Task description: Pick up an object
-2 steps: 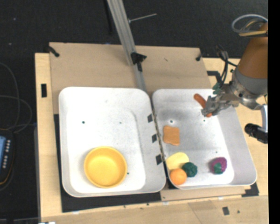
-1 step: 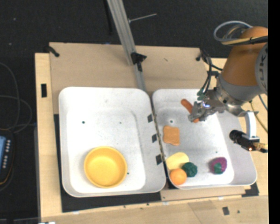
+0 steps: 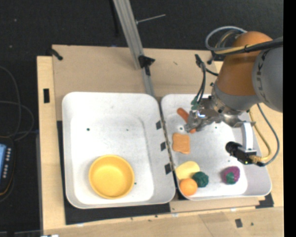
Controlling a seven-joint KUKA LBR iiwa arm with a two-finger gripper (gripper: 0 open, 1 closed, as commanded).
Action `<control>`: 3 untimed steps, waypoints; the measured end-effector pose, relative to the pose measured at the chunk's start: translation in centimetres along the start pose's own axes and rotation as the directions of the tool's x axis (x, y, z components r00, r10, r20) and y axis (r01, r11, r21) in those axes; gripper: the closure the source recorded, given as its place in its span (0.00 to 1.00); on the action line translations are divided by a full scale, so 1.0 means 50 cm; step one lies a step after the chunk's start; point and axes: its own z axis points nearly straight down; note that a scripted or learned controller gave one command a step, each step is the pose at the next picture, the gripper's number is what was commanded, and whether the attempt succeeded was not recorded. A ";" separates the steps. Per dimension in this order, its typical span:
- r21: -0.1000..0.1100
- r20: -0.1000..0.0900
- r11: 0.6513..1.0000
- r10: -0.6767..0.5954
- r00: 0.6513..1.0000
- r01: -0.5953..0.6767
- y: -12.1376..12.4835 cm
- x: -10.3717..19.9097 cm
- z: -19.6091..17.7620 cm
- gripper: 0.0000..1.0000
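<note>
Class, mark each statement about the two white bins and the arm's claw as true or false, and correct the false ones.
1. The yellow bowl sits in the left bin. True.
2. The claw hangs over the left bin. False: it is over the right bin.
3. The purple item lies in the right bin. True.
4. The orange ball sits inside the yellow bowl. False: it is in the right bin, by the green item.
</note>
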 end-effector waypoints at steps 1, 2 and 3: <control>-0.001 -0.001 1.000 0.002 1.000 -0.002 -0.021 0.092 -0.031 1.00; 0.001 -0.001 1.000 0.002 1.000 -0.002 -0.052 0.179 -0.047 1.00; 0.001 0.000 1.000 -0.001 1.000 0.001 -0.072 0.287 -0.021 1.00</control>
